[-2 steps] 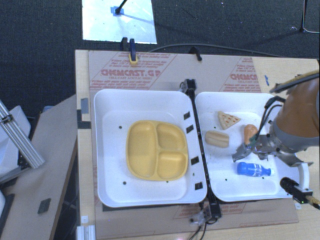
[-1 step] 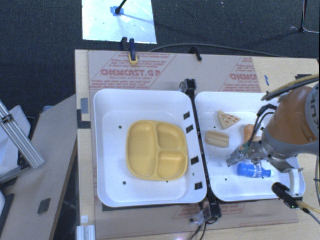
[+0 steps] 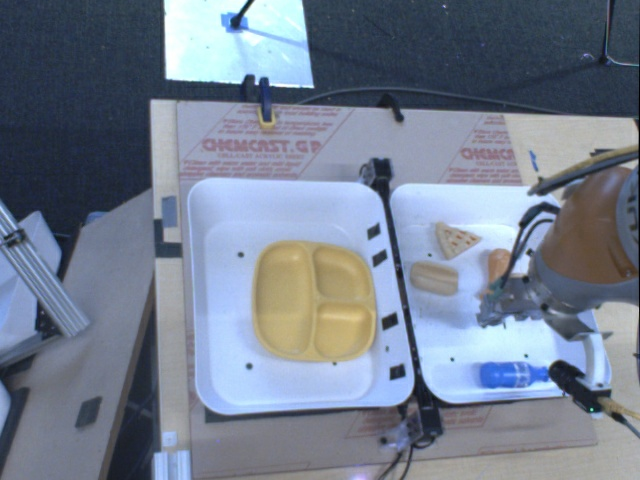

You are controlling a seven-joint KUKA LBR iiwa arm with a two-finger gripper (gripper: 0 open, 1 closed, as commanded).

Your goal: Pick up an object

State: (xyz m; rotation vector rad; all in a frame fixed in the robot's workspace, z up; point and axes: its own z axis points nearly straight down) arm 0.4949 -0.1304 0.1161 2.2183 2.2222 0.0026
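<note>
The right bin point(image 3: 455, 200) holds a tan bread roll point(image 3: 434, 278), a pizza-slice toy point(image 3: 456, 239), an orange piece point(image 3: 498, 264) and a blue bottle point(image 3: 513, 374) lying near the front wall. My gripper point(image 3: 492, 311) hangs low over the right bin, just below the orange piece and right of the roll. The arm's wrist with its orange band point(image 3: 600, 218) covers the bin's right side.
The left bin point(image 3: 215, 228) carries a yellow divided plate point(image 3: 313, 300). A black divider with clips point(image 3: 390, 268) runs between the bins. A metal rail point(image 3: 40, 278) sits off the bench at the left.
</note>
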